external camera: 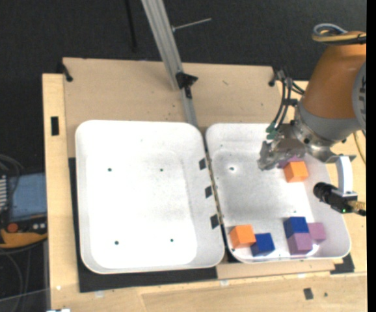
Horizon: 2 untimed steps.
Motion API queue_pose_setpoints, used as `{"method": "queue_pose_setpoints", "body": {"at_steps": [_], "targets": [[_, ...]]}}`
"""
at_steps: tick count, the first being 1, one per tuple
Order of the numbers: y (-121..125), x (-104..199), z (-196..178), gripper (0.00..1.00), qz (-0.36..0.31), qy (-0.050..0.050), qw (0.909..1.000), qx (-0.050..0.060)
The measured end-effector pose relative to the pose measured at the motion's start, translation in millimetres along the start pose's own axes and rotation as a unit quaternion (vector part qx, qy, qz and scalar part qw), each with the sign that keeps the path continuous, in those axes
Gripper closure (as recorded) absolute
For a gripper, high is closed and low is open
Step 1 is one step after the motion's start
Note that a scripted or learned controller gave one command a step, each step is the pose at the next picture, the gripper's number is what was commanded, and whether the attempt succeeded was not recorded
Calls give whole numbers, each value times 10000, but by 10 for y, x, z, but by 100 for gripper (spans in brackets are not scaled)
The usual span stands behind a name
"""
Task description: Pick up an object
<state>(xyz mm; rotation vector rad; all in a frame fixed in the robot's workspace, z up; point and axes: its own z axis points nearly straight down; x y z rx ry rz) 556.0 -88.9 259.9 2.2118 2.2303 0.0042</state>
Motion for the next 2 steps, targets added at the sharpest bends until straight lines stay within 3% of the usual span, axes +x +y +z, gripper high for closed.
{"method": "queue_pose_setpoints", "body": {"at_steps": [2], "targets": [[118,921,241,100,19,-5,10000,24]]}}
